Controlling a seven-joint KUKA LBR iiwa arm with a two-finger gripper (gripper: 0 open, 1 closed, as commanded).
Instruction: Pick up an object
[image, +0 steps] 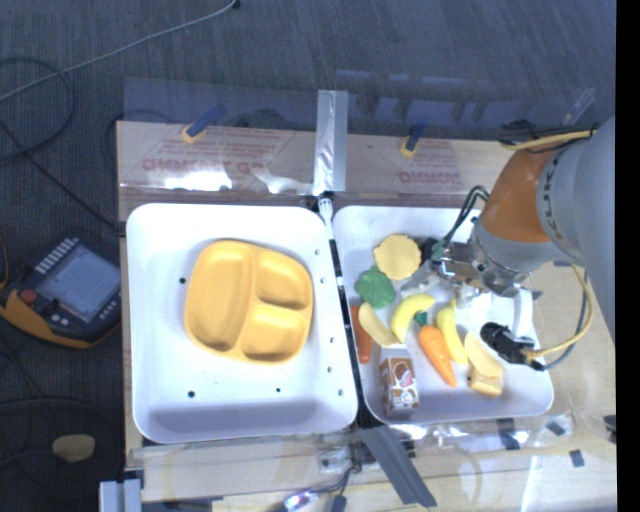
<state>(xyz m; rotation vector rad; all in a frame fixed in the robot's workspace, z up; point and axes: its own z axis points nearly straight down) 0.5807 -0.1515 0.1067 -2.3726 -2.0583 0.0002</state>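
light: even, diffuse, overhead | glare: bright sheen on clear tape behind the bins; white bins near blown out | shadows: soft, short | focus: mildly soft overall, floor dim and bluish

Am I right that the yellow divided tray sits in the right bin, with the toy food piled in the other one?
Not quite. The camera view shows the yellow divided tray in the left bin; the toy food is piled in the right bin.
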